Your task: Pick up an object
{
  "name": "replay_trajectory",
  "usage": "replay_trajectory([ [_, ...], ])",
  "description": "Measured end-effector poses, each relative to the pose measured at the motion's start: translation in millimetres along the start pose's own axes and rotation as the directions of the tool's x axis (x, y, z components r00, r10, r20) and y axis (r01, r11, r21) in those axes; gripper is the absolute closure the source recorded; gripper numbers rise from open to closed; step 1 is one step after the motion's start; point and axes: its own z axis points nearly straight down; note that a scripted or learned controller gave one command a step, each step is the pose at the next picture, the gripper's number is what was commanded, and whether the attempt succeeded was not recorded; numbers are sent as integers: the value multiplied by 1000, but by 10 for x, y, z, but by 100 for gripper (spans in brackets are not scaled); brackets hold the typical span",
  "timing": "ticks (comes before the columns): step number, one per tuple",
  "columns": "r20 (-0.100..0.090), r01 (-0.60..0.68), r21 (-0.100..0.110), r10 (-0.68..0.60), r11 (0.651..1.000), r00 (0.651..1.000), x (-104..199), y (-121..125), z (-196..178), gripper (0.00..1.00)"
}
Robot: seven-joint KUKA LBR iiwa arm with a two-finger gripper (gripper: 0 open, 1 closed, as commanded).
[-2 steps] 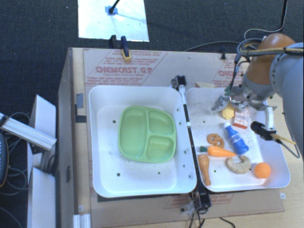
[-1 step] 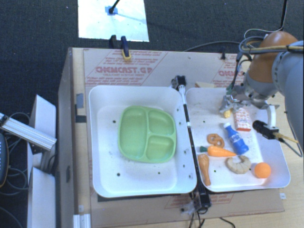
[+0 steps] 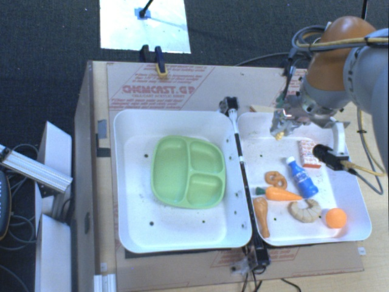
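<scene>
Six small items (image 3: 302, 176) beside green tray (image 3: 187, 171)

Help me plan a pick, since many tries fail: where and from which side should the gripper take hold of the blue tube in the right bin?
Grip the blue tube across the middle of its body, coming straight down from above. It lies flat, slanted, white cap toward the far left, so the fingers should probably close across its narrow width. The carrot lies close by its lower end, so mid-body seems safer.
</scene>
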Motion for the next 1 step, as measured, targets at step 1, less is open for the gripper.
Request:
replay_trajectory([
  [1,0,0,3,0,1000,1000,519,-188,-118,100],
])
